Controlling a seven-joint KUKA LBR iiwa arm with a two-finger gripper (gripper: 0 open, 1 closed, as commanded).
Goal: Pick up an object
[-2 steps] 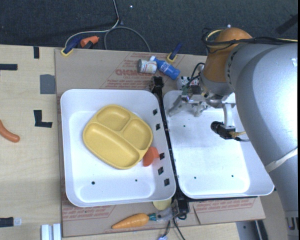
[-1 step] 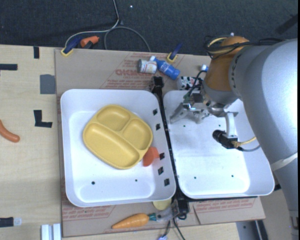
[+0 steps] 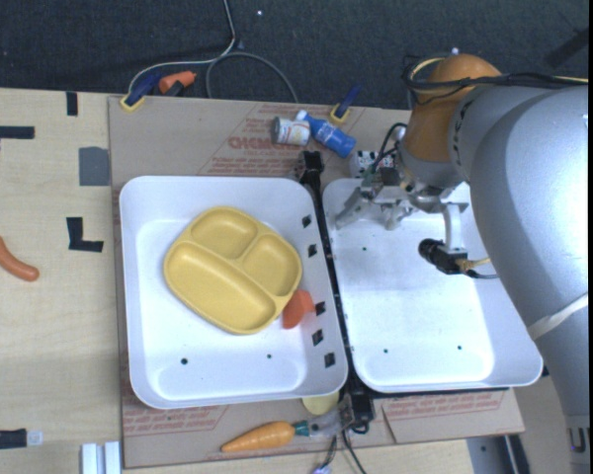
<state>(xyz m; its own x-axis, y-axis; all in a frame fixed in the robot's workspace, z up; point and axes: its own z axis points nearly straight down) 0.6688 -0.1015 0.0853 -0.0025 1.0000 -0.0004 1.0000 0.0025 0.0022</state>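
- Yellow divided plate [image 3: 234, 268]: you will find it lying flat in the left bin [image 3: 148, 363], tilted on the diagonal and taking up most of the upper and middle floor.
- Its upper right edge comes close to the divider between the bins; its upper left edge stands apart from the left wall.
- Small orange piece [image 3: 296, 310]: it touches the plate's rim at about 4 o'clock, between the plate and the divider, so room is tight on that side.
- From the plate toward 6 and 7 o'clock you have bare white floor as far as the bin's near wall.
- Right bin [image 3: 445, 363]: its floor is open white from the centre toward 6 o'clock.
- Gripper [image 3: 376, 205]: it sits low at the right bin's upper left corner, roughly 10 o'clock from that bin's centre, just beside the divider and the far rim.
- You cannot tell from this angle whether its pincer is apart or together, and nothing is seen between its tips.
- Arm [image 3: 534, 196]: the grey body with its orange band covers the right bin's right edge from 1 to 4 o'clock.
- Outside the bins: a blue and white bottle [image 3: 316, 131] lies at 12 o'clock on the cardboard, a carrot [image 3: 260, 436] at 6 o'clock below the left bin, and a sausage [image 3: 12, 258] well apart at 9 o'clock on the bench.
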